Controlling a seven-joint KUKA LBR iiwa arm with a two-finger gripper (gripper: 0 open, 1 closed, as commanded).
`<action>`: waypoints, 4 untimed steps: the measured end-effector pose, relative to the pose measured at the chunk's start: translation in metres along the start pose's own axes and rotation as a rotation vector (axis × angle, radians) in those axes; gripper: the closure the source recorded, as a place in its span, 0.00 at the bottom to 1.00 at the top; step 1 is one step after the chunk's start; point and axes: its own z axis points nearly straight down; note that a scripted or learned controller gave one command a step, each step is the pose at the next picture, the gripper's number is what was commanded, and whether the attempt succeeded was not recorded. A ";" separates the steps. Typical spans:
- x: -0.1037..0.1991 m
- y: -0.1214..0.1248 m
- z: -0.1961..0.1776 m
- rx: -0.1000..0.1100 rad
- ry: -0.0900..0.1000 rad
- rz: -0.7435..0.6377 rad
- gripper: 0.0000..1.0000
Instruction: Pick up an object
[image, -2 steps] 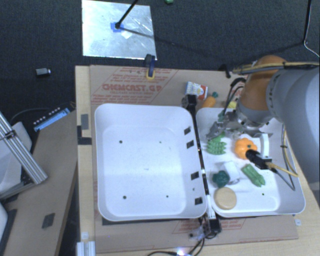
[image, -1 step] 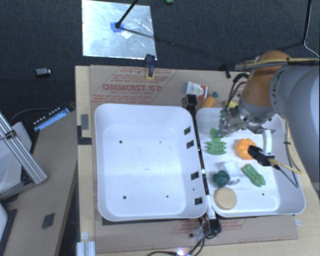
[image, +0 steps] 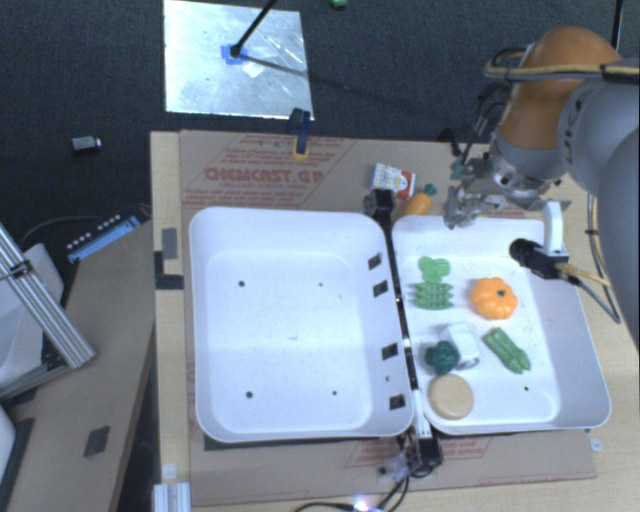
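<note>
The right bin (image: 575, 375) holds several small objects: a green ridged piece (image: 433, 284), an orange pumpkin (image: 494, 297), a green vegetable (image: 507, 350), a teal lump (image: 441, 356) beside a white piece (image: 461, 336), and a tan round disc (image: 451, 396). My gripper (image: 458, 214) hangs over the far left corner of this bin, above the white floor and behind the green ridged piece. It is open with nothing between its fingers. The grey arm with its orange band (image: 560, 60) comes in from the upper right.
The left bin (image: 290, 320) lies next to the right one, with black clips (image: 385, 290) along the shared wall. Behind the bins, on the cardboard, lie an orange item (image: 418, 203) and a white-red packet (image: 392, 180). A white bracket with a black part (image: 540, 250) juts over the right bin.
</note>
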 end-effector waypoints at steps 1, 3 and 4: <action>0.020 -0.045 0.012 0.016 0.002 0.004 1.00; 0.195 -0.037 0.014 0.017 0.006 -0.007 1.00; 0.235 -0.022 -0.001 0.011 0.004 -0.001 1.00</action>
